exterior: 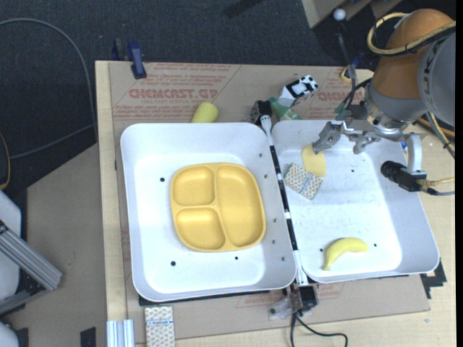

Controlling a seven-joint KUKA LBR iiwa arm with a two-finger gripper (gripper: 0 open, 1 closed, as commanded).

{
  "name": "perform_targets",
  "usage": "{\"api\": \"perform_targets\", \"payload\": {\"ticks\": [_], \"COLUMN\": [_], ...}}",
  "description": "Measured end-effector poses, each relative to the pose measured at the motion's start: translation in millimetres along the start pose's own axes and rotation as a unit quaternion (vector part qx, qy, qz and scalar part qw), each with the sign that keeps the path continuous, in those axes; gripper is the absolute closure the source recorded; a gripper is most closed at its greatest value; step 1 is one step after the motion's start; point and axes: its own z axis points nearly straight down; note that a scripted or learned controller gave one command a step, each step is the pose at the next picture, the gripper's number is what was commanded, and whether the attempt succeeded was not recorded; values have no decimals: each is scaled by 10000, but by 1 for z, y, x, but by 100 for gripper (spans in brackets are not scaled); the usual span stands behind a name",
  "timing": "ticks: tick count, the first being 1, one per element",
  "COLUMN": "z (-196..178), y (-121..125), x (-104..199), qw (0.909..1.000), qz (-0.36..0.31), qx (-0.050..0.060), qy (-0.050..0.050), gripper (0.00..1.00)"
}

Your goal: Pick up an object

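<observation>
Pincer (346, 138) spread wide, empty, above right bin (405, 223)

Arm (419, 56) cut off by the right and top edges, upper links out of frame. Patterned packet (303, 181) printed too small to read, one corner tucked under the pale yellow piece (315, 160). Small clutter behind the bins, including a black-and-white toy (300, 87), partly hidden behind the right bin's rim (289, 125) and too small to identify. Small box (159, 325) at bottom cropped by the lower edge
</observation>
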Motion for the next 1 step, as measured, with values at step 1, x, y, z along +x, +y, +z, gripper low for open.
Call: {"api": "perform_targets", "payload": {"ticks": [1], "z": [68], "y": [2], "x": [16], "qw": [10000], "qz": [7], "qx": [-45], "qy": [-14], "gripper": [0]}}
